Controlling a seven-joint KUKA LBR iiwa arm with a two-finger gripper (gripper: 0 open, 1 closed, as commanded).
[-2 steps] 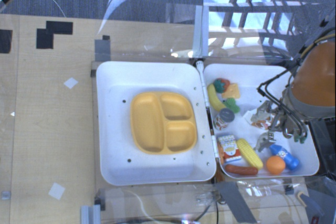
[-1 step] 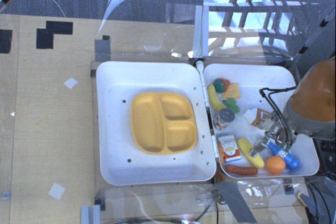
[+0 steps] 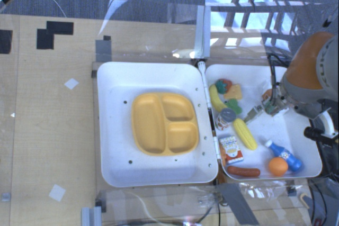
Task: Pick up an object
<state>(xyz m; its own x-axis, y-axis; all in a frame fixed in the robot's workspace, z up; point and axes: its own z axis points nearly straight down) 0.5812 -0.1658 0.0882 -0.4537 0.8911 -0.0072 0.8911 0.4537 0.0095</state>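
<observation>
While the arm [image 3: 310, 69] reached in over the right bin [image 3: 312, 166], its gripper [image 3: 256, 113] hung low near the bin's middle, just beside the corn cob [image 3: 245, 133]; how far it was open, I cannot tell. An orange [image 3: 277, 166] lay at the near right corner. The left bin [image 3: 114, 114] carried a yellow divided plate [image 3: 164, 123] at its centre.

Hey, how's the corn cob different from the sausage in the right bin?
The corn cob is yellow, while the sausage is reddish brown. The corn cob lies at a slant near the middle of the right bin, while the sausage lies almost level along the bin's near edge. The corn cob looks thicker, the sausage slimmer. Both are long toy foods lying flat, on either side of the small red and white carton.
</observation>
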